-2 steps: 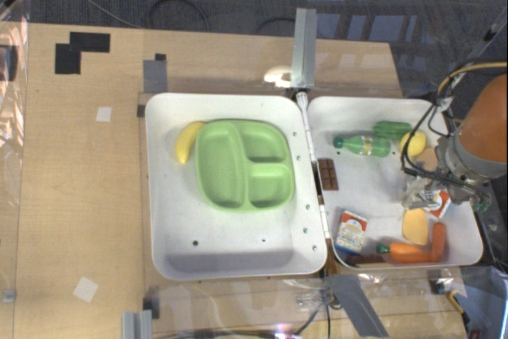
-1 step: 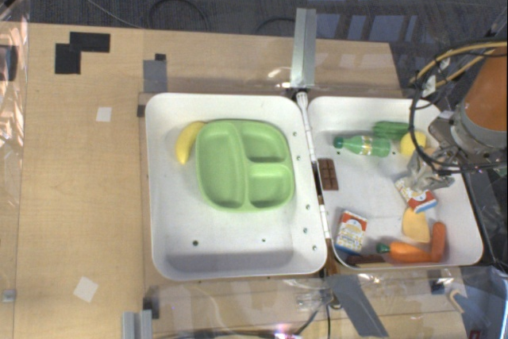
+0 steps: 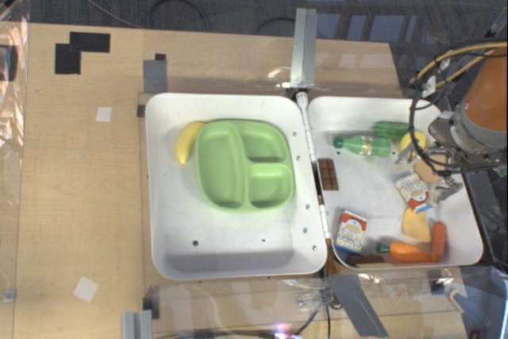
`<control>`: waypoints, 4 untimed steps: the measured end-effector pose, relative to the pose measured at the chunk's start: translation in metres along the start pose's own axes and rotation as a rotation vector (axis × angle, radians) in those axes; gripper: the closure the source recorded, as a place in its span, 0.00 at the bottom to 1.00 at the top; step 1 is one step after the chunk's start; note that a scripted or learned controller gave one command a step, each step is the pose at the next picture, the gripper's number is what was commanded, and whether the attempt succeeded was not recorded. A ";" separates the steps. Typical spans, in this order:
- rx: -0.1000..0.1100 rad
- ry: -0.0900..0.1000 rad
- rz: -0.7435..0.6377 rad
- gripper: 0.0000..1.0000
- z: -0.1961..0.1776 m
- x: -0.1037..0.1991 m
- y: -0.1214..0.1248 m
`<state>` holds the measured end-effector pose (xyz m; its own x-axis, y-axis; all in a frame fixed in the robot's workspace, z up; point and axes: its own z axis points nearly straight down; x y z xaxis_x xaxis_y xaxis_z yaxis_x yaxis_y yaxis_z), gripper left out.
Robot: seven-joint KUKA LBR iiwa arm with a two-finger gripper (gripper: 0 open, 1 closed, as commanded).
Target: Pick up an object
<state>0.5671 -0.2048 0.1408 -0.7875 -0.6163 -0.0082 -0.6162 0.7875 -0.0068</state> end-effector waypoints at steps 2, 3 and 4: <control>0.016 -0.008 0.012 0.00 0.047 0.040 0.028; 0.009 -0.004 0.085 0.00 0.048 -0.001 0.058; 0.003 -0.003 0.115 0.00 0.017 -0.041 0.007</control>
<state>0.5955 -0.1743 0.1246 -0.8530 -0.5218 -0.0118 -0.5217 0.8531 -0.0090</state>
